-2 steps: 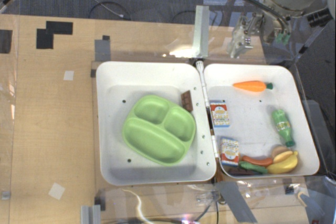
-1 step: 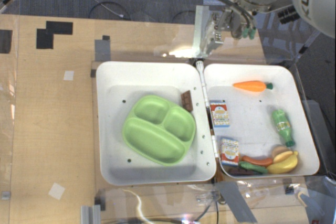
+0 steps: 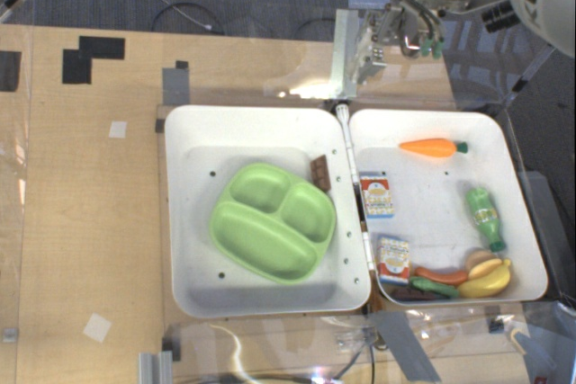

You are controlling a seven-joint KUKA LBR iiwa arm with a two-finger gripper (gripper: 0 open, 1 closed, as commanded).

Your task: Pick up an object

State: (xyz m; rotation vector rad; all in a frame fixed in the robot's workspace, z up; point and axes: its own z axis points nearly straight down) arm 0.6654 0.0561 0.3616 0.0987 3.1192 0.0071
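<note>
My gripper (image 3: 401,33) hangs above the back edge of the bench, behind the right bin (image 3: 423,220) and apart from everything in it. In that bin lie an orange carrot (image 3: 430,147) at the back, a green bottle (image 3: 483,216) at the right, and two small cartons (image 3: 377,197) (image 3: 393,258) along the left wall. A yellow banana (image 3: 487,280) and a red-orange vegetable (image 3: 438,276) sit in the front corner. The left bin (image 3: 193,193) holds a green divided plate (image 3: 273,220) and a brown bar (image 3: 319,174).
A raised divider (image 3: 353,193) separates the two bins. A metal bracket (image 3: 346,58) stands behind the bins, just left of the gripper. Black markers (image 3: 90,57) and bits of tape lie on the wooden bench at the left.
</note>
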